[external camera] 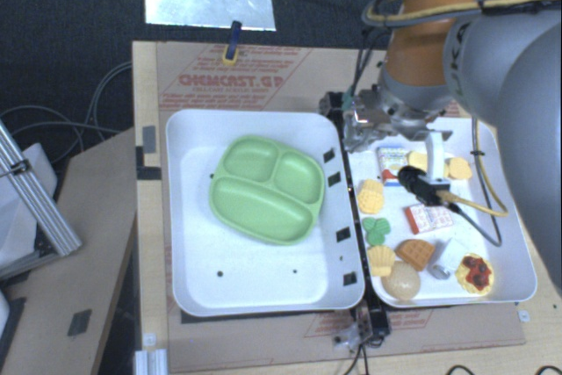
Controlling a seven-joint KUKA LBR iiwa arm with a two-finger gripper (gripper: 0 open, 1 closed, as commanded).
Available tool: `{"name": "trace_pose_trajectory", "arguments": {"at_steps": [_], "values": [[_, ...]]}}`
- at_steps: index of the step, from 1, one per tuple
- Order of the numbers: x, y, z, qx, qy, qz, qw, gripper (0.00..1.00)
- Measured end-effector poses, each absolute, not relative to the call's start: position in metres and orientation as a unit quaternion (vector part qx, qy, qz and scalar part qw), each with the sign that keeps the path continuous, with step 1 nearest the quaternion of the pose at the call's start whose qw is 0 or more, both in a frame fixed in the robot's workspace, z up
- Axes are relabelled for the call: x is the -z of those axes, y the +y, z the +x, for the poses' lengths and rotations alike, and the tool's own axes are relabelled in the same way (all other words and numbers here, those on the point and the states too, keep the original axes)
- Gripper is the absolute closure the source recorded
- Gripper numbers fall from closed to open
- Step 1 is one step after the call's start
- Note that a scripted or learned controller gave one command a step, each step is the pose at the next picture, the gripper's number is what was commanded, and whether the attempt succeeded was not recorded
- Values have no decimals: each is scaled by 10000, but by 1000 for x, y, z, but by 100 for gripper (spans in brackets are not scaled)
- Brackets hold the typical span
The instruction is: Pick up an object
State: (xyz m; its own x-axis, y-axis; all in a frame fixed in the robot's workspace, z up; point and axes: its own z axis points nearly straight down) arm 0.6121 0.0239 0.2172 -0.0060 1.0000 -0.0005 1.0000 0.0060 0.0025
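My gripper (358,126) hangs over the far left corner of the right bin (518,277), close to the wall between the two bins. Its tip is dark and tangled with the wrist, and no object shows in it. Just below it in the right bin lie a red and white packet (392,159), a yellow ridged piece (371,196) and a green piece (378,230). Further toward the front sit a brown pastry (414,253), a beige ball (403,282) and a red pizza slice (475,273).
The left bin (184,189) holds a green divided plate (268,187). Another red and white packet (428,218), a yellow waffle piece (381,259) and a yellow chunk (457,168) also lie in the right bin. The grey arm covers the bin's far right.
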Motion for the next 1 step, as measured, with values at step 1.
{"name": "trace_pose_trajectory", "arguments": {"at_steps": [1], "values": [[-228, 11, 600, -2, 7072, 7070, 2, 100]]}}
